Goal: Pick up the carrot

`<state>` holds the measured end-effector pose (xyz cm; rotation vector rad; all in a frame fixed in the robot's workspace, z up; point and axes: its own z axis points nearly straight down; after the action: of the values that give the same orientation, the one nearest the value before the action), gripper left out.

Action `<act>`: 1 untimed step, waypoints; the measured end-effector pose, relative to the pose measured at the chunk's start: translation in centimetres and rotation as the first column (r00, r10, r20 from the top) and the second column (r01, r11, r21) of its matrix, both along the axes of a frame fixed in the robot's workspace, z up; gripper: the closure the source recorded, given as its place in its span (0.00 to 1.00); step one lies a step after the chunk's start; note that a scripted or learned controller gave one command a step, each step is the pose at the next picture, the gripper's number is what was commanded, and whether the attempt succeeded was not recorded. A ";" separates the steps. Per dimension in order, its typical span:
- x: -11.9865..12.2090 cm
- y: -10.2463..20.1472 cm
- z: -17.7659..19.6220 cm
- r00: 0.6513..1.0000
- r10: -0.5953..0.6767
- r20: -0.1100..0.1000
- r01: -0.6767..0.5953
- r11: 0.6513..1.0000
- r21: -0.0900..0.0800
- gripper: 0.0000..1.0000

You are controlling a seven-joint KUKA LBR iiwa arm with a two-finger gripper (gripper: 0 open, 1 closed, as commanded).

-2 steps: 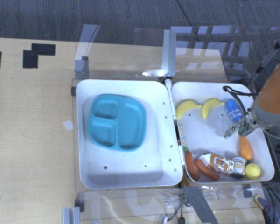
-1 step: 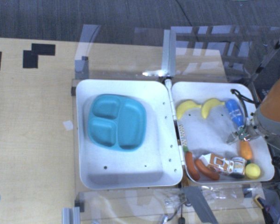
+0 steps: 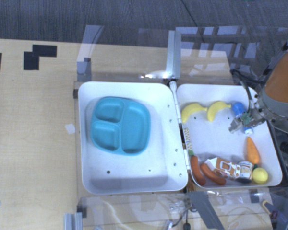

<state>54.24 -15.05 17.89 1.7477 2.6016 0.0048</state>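
Camera view: arm (image 3: 281,87) reaches from the right, fingers (image 3: 243,123) above the carrot (image 3: 252,150), their state unclear.

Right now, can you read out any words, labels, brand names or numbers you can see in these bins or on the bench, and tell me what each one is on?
No text here can be read.
The small white and orange printed package at the front of the right white bin carries a label, too small and blurred to read.
The black block shapes on the wooden bench are markings, not letters.
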 end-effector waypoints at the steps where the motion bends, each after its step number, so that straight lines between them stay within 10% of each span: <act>1: 4.7 2.1 3.2 0.983 0.186 0.000 -0.186 0.983 -0.002 1.00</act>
<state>58.89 -12.92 21.04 1.4963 2.7529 0.0040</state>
